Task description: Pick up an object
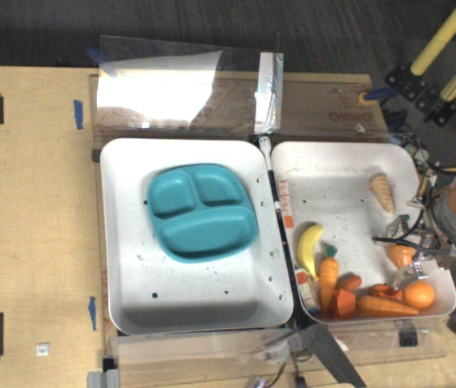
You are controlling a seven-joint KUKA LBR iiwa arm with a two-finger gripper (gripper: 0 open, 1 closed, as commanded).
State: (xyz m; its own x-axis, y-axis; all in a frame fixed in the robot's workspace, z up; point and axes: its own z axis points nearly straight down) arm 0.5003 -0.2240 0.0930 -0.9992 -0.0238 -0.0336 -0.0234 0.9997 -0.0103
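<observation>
While the gripper [412, 253] hangs low over the right side of the right bin [333, 162], I cannot tell how its claw stands; the metal parts blur together there. Just beside it lies a small orange piece [401, 255], and an orange ball [420, 295] sits near the front corner. Carrots [386, 303] line the front wall, a banana [310, 247] lies left, a cone [382, 191] farther back. Over in the left bin [131, 249] rests a teal divided plate [202, 212].
</observation>
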